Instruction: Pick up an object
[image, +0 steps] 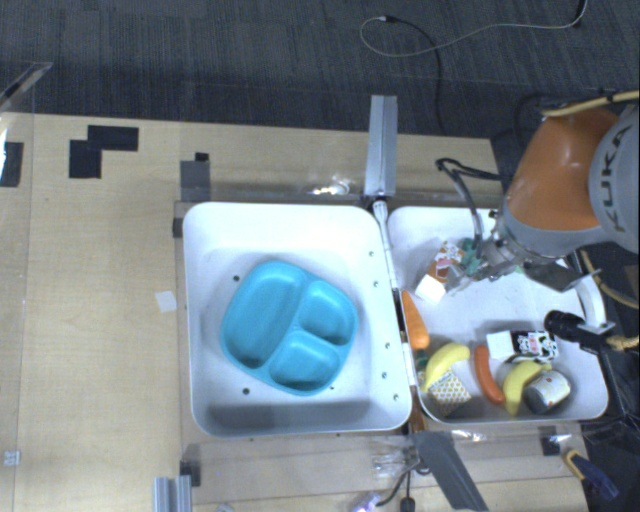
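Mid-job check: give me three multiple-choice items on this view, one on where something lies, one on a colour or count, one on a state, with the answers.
1. Where does the blue divided tray lie?
A. left bin
B. right bin
C. on the bench

2. How many bananas lie in the right bin?
A. none
B. two
C. four

3. How does the carrot lie?
A. inside the tray
B. along the right bin's left wall
C. on the floor

Answers:
1 A, the tray sits in the middle of the left bin.
2 B, one banana beside the carrot, another banana near the bin's front right corner.
3 B, it rests against the wall next to the divider.
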